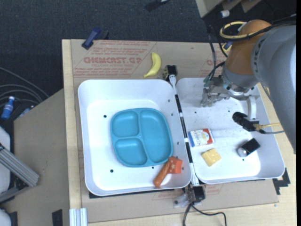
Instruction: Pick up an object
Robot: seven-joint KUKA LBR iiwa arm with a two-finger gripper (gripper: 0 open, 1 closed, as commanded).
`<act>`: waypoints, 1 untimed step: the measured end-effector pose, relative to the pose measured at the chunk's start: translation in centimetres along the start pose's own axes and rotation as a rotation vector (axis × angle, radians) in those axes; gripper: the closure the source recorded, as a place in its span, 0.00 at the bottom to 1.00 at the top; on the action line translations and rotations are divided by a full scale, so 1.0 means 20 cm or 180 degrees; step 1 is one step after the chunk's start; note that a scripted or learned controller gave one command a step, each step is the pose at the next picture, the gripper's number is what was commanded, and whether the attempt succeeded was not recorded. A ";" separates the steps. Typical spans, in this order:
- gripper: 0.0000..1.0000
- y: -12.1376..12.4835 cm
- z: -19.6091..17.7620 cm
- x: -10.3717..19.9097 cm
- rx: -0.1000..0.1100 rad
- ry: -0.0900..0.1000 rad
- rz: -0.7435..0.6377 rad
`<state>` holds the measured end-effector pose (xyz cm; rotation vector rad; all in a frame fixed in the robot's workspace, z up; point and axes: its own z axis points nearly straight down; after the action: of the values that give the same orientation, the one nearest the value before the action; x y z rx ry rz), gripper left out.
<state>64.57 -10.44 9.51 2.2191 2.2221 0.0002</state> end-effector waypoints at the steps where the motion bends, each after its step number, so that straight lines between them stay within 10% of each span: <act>1: 0.00 0.00 0.00 0.00 0.0002 0.0000 0.0000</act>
<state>64.56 -10.43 9.49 2.2195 2.2225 -0.0006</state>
